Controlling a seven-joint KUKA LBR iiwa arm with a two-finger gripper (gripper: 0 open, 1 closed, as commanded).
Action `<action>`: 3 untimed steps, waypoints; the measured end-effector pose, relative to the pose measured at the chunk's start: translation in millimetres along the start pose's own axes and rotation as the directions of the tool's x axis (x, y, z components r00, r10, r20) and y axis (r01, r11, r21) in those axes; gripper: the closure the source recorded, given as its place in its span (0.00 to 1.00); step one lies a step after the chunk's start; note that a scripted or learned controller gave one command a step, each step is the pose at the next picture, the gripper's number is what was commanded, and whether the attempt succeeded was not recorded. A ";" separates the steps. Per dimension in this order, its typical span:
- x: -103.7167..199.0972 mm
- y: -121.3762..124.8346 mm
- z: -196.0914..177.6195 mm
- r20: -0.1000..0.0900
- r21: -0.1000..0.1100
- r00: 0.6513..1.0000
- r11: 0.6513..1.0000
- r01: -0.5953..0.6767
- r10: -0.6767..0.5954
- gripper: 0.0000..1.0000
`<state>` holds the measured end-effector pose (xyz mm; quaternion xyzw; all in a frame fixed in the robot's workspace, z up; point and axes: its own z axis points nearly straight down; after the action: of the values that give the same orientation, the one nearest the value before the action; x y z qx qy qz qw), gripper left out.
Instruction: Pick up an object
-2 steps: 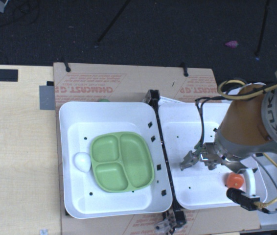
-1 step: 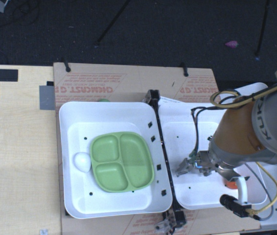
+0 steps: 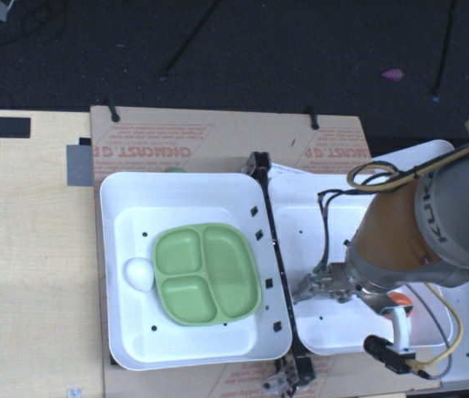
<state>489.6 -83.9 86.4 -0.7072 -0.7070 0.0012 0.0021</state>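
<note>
1. The green plate (image 3: pixel 206 274) and the white egg (image 3: pixel 140 274) sit in the left bin (image 3: pixel 127 197).
2. The hand (image 3: pixel 317 284) is low in the right bin (image 3: pixel 317 347).
3. Both things lie at nine o'clock from the hand.
4. I cannot tell its grip.

We see a green divided plate (image 3: pixel 206 274) with three compartments lying flat in the left bin (image 3: pixel 127 197), and a small white egg-shaped ball (image 3: pixel 139 274) touching its left edge.
</note>
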 end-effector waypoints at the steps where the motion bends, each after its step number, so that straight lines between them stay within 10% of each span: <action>1: -1.5 0.8 -12.2 0.000 -0.002 1.000 1.000 -0.007 0.007 1.00; 3: 1.1 -5.5 -112.8 0.001 -0.006 1.000 1.000 0.001 -0.001 1.00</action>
<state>484.6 -83.0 199.2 -0.7068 -0.7074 -0.0007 -0.0004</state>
